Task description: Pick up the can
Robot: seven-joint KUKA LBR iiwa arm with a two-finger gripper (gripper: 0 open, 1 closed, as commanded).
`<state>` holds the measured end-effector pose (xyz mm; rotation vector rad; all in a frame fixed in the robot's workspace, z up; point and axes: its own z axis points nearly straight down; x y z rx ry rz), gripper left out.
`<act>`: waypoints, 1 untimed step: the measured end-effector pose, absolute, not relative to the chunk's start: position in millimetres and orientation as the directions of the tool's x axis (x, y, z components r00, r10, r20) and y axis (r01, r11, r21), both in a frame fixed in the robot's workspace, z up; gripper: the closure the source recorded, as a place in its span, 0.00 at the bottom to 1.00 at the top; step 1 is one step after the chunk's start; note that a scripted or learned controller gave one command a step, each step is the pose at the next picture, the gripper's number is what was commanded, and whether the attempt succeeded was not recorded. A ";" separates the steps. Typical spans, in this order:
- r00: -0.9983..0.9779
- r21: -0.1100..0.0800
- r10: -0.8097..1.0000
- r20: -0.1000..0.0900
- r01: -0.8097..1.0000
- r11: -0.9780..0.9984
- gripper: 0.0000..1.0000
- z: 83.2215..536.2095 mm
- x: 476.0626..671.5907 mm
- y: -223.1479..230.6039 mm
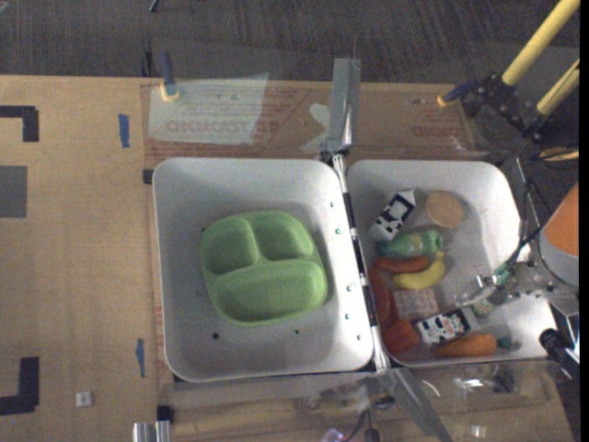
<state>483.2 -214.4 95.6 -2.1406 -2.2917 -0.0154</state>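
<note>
The can stands in the right bin near its far wall, and I see its round tan top from above. My gripper reaches in from the right and hovers low over the bin's right half. It is nearer to me than the can, well apart from it. Nothing is visibly caught in it. Just below the gripper lie a cow-patterned carton and a carrot.
Left of the can are another cow-patterned carton, a green bottle, a banana and red toy pieces. The left bin holds a green divided plate. A metal divider runs between the bins.
</note>
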 end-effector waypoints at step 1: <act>0.034 0.007 0.999 -0.002 0.999 -0.034 0.00 87.5 481.6 -161.9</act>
